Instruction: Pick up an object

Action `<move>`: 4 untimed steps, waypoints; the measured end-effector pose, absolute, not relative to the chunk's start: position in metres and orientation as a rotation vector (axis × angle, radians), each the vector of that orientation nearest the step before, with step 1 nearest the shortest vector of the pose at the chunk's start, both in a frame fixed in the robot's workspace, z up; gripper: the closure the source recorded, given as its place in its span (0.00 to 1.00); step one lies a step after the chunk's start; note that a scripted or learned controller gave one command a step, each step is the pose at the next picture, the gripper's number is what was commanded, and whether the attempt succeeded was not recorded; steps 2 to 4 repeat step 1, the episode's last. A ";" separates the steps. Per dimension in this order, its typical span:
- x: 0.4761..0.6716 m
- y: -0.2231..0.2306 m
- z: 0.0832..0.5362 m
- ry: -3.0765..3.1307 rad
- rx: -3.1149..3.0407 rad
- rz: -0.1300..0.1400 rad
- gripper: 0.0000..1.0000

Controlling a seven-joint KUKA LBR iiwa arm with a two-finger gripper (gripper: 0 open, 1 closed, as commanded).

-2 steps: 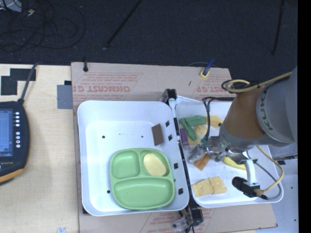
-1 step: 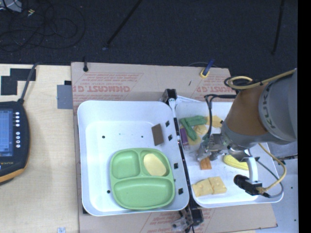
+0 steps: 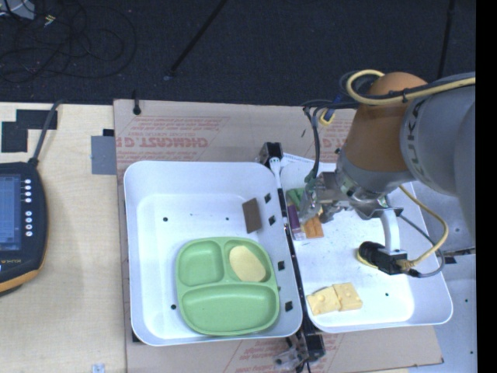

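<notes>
Gripper is hanging low in the right bin, close to its left wall, and whether it is open or closed I cannot tell, since the wrist and its cabling are covering it. Nearest the camera in that bin, the yellow cheese wedge is lying at about five o'clock from the gripper, well apart, its long axis running left to right. Just beside the gripper, at about six o'clock, a small orange piece is sitting, and a green item is crowding it at nine o'clock; both are partly hidden and hard to identify. Judging by closeness, the orange piece is looking the likeliest target.
</notes>
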State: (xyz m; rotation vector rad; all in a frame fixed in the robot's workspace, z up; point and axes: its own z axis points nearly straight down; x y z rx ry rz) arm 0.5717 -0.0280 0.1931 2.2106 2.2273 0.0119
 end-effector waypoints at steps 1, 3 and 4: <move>0.540 0.025 0.211 2.231 2.219 0.000 1.00; 0.540 0.025 0.211 2.231 2.219 0.000 1.00; 0.540 0.025 0.211 2.231 2.219 0.000 1.00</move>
